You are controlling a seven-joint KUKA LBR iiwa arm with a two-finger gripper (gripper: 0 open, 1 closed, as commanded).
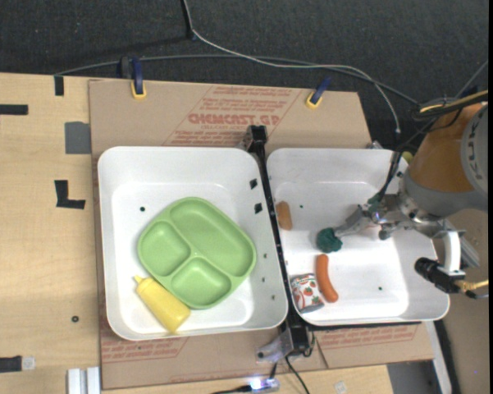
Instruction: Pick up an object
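Camera view: in the right white plastic bin [410, 302], the grey arm's jaws [344, 230], spread unclear, hover beside a small green lump [329, 240]; a closing pinch may nudge it away.

A wooden bench [33, 220] is bearing a cardboard sheet [221, 113], with two white bins [115, 171] lying mid-frame on it.

One fixed camera looks down at a slant from above on both white bins [115, 179], the arm [451, 162] entering from the right.
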